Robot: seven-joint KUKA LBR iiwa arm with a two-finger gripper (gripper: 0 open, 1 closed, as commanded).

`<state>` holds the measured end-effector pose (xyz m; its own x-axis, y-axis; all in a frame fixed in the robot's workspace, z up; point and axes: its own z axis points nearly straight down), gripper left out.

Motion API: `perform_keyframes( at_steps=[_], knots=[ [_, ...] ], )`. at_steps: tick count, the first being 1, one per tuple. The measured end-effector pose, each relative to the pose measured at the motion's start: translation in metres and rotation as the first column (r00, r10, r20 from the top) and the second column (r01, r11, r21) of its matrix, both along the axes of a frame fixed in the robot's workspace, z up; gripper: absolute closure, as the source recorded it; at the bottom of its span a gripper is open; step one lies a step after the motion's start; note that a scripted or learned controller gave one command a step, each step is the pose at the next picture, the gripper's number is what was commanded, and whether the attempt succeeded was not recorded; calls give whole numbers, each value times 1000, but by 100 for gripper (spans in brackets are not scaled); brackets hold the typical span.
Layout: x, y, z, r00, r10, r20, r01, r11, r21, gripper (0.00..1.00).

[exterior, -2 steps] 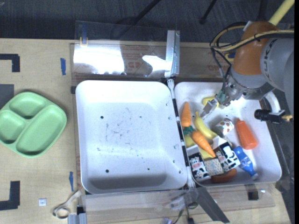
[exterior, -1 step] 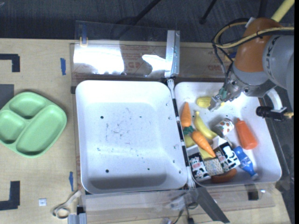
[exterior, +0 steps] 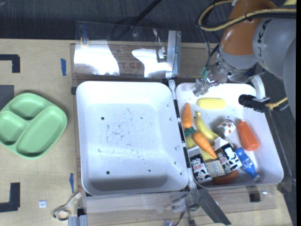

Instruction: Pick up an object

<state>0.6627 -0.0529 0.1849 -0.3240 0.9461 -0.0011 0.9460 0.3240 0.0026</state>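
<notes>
no legible writing on any item, grey arm (exterior: 263, 36) bent in from right, gripper (exterior: 205, 82) low over right bin's (exterior: 272, 160) far left corner, grip state unclear, yellow object (exterior: 211, 103) just beside, nothing visibly held

Pale wooden bench (exterior: 37, 187) — bearing two shallow white bins side by side, left bin (exterior: 127, 135) and right bin (exterior: 270, 149); green divided plate (exterior: 30, 125) at far left; black corner marks — blue tape strips.
</notes>
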Motion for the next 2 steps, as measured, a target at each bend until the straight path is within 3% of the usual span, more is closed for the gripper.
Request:
perform_keyframes(
  at_steps=[1, 2],
  knots=[
    [-64, -6, 139, 896, 443, 0, -443, 896, -1, 100],
    [-22, 100, 74, 831, 556, -2, -556, 831, 1, 100]
  ],
)
